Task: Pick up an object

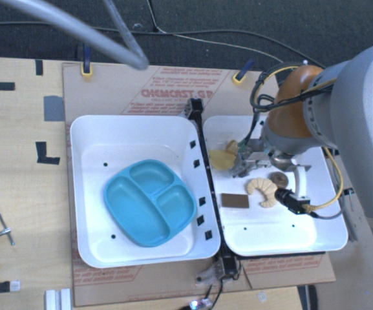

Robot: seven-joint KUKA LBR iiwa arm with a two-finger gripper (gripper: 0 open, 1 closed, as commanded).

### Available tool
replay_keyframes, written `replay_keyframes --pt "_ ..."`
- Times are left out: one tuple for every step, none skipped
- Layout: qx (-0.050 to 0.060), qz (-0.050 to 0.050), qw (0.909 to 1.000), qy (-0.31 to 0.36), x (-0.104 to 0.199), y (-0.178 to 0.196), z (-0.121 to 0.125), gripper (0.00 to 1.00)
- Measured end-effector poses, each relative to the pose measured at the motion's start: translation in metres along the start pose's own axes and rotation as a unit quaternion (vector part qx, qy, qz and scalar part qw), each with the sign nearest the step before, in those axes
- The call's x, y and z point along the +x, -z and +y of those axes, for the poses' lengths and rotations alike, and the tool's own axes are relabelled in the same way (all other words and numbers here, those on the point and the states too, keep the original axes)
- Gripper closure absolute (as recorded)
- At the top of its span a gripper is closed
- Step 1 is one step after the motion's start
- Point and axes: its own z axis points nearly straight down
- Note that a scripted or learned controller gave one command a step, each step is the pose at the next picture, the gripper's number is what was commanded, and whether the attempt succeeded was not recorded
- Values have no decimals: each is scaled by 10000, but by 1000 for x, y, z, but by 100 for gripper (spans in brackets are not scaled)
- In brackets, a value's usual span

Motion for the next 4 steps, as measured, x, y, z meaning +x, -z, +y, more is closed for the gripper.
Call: replay_keyframes --pt "1 12 10000 -5 -4 44 6 100" --pt "-9 8 10000 -7 -12 95 14 100" --pt "-2 11 10000 -3 -11 124 14 100" --pt "14 17 10000 14 45 126 -11 100"
